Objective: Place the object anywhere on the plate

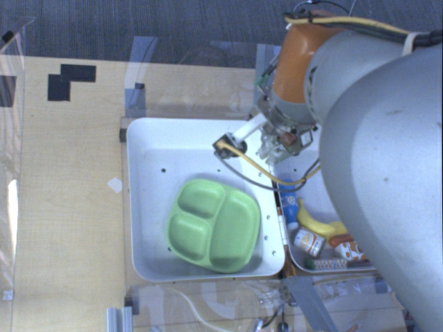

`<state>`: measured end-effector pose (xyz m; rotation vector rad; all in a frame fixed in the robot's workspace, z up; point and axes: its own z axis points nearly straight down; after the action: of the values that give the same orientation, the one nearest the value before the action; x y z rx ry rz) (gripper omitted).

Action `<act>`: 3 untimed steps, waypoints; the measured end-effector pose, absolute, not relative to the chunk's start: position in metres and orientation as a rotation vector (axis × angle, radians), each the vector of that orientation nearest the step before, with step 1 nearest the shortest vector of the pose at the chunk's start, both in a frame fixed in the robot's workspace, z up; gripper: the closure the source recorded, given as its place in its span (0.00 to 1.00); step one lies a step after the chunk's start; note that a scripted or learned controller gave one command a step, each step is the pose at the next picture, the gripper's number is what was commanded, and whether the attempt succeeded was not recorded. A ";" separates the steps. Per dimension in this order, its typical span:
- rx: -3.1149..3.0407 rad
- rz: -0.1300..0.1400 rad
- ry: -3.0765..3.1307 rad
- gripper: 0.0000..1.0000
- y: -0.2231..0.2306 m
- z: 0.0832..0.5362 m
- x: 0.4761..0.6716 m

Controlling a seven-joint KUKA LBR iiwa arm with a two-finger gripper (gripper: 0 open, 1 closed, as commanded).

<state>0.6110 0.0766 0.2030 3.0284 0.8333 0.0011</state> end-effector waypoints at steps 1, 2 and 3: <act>3.014 0.003 0.893 1.00 0.171 0.182 0.568; 2.988 0.004 0.977 1.00 0.235 0.198 0.554; 2.967 0.002 1.039 1.00 0.235 0.198 0.501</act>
<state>0.5009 0.2352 0.1976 2.9666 1.0389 0.0016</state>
